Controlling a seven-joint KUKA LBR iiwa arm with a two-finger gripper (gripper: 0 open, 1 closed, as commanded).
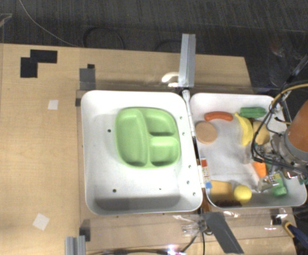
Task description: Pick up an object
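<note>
Plainly, the arm is at the reaching step: its gripper point(271, 182) sits low in the right bin point(225, 158), beside an orange piece point(259, 169) and a green block point(279, 190). Cables blur the claw, so its state cannot be told. Nothing is seen gripped. Next it likely must settle over 1 item, close, then lift straight.

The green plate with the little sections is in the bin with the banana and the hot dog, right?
Not quite. The camera view shows the green plate alone in the left bin. The banana and the hot dog lie in the right bin, on the other side of the divider.
</note>
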